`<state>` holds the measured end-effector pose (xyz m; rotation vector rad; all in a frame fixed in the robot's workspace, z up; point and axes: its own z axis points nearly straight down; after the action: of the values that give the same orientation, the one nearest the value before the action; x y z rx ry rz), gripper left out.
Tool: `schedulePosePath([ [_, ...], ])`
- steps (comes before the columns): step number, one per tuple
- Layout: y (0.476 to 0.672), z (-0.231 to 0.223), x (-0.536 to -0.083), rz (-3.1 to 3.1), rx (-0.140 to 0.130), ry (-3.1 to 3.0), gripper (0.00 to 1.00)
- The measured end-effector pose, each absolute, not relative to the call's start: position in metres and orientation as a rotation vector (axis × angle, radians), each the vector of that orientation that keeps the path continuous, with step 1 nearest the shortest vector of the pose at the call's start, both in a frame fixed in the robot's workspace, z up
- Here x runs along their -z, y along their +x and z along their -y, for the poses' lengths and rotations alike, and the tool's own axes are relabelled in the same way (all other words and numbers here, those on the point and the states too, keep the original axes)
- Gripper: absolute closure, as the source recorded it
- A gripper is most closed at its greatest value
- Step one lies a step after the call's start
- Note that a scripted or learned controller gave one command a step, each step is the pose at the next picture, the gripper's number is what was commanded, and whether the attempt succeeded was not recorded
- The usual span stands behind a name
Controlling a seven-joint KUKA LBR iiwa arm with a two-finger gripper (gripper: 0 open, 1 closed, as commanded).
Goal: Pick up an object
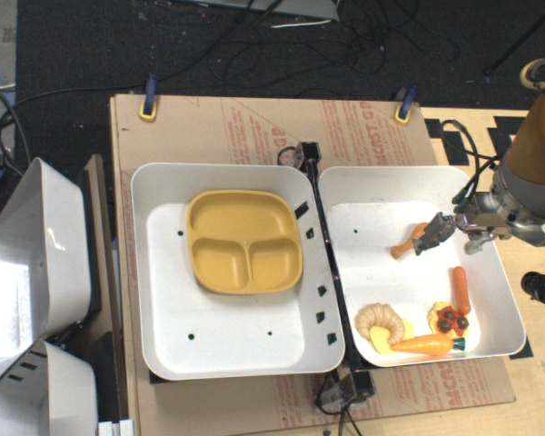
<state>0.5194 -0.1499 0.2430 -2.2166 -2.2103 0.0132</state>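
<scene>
My dark two-finger pincer [433, 233] hangs over the upper middle of the right-hand shallow white bin [372, 189], reaching in from that bin's right side. Its fingers [439, 228] look nearly closed around the right end of a small orange-brown stick-shaped piece [404, 248], which juts out leftward and downward from between them towards the bin floor. At this size I cannot tell whether the piece is lifted clear of the floor or its far end rests there.

Below my pincer, near the bin's right wall, a short orange-red sausage-shaped toy [460, 289] lies on its own. Along the bin's lower edge sits a cluster: a pale tan croissant-shaped toy [380, 317], a long orange plastic carrot [423, 342] just beside it, and a yellow piece with dark red berries [451, 320] touching the carrot's right end.

Left of this bin, the second shallow white bin [163, 334] holds a mustard-yellow three-compartment plastic plate [245, 242], well apart from my pincer.
</scene>
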Motion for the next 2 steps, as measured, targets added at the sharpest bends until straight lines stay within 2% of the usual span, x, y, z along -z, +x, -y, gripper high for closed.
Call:
schedulePosePath([
  [1, 0.522, 0.149, -0.25, 2.222, -0.001, -2.22, 0.0],
  [2, 0.513, 0.144, -0.196, 2.218, -0.002, -2.221, 0.0],
])
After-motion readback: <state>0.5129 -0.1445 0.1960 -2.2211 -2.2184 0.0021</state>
